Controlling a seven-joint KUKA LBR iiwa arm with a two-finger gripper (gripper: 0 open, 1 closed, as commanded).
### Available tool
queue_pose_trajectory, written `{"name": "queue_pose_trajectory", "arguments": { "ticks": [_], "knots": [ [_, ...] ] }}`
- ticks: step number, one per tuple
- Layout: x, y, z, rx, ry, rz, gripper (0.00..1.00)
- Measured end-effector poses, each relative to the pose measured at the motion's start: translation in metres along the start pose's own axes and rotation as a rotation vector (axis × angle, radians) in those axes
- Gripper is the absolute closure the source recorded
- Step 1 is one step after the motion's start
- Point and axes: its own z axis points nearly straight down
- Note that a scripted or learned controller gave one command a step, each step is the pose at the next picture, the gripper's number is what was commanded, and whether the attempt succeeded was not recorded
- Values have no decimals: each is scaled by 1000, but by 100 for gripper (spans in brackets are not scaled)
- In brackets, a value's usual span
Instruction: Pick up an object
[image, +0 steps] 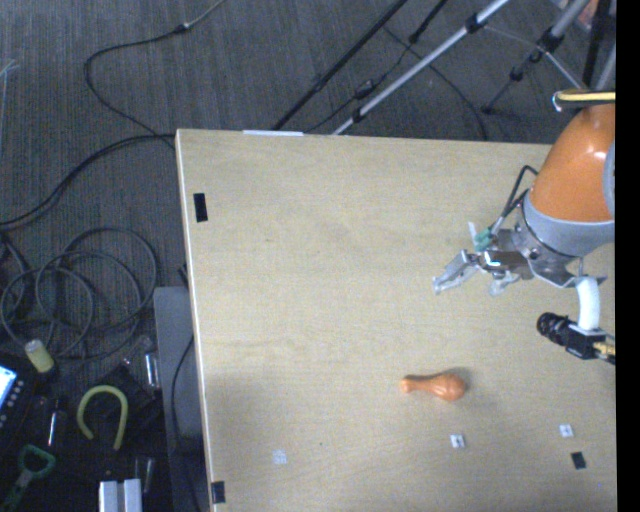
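An orange, gourd-shaped object (436, 386) lies on its side on the tan bench top (320, 300), toward the front right, its narrow end pointing left. My gripper (468, 285) hangs at the end of the orange-banded arm (575, 190) at the right. It is above and slightly right of the object, well apart from it. Its two fingers (448, 276) are spread open with nothing between them.
Small white and black markers (457, 440) dot the bench near the front right, and a black tag (200, 207) sits by the left edge. A black fitting (562, 330) juts out under the arm. Cables and tools (90, 300) cover the floor at left; tripod legs (440, 50) stand behind.
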Motion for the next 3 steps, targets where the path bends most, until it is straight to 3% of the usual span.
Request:
{"name": "queue_pose_trajectory", "arguments": {
  "ticks": [1,2,3],
  "knots": [
    [-67,35,-37,-2,-3,-25,0],
    [-65,80,76,-2,-2,-342,0],
    [-31,120,123,-3,-3,-330,0]
  ]
}}
